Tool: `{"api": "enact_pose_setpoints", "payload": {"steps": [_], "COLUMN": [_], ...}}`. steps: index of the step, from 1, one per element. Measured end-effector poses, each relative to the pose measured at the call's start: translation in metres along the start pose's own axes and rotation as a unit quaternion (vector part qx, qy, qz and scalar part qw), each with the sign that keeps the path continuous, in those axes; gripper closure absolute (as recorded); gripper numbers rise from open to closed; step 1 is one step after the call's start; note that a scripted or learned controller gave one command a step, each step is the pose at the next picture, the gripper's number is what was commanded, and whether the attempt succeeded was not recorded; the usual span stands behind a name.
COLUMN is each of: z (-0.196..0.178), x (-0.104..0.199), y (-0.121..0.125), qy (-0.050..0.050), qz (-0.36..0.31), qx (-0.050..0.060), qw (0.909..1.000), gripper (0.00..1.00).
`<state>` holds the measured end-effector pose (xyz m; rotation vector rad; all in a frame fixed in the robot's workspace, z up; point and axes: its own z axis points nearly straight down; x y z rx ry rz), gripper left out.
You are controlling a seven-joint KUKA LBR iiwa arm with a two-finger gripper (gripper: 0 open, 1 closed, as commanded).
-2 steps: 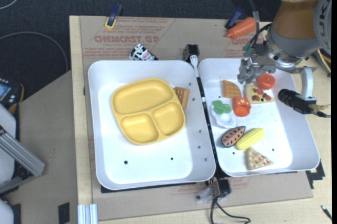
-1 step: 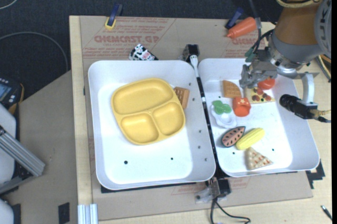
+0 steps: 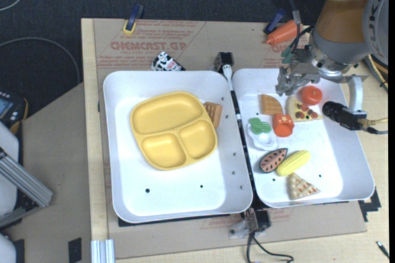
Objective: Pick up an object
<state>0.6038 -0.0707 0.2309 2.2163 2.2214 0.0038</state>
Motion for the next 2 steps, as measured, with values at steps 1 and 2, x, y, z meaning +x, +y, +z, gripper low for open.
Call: {"api": "enact_pose_setpoints", "payload": {"steps": [1, 2], "z": [0.016, -0.003], "x": [-0.004, -0.012], "y": [-0.012, -0.008], "qy": [0.001, 0.000], "qz": [0.002, 0.001], "qx": [0.004, 0.000], "qw": [1.0000, 1.0000], "gripper": [1.00, 1.00]}}
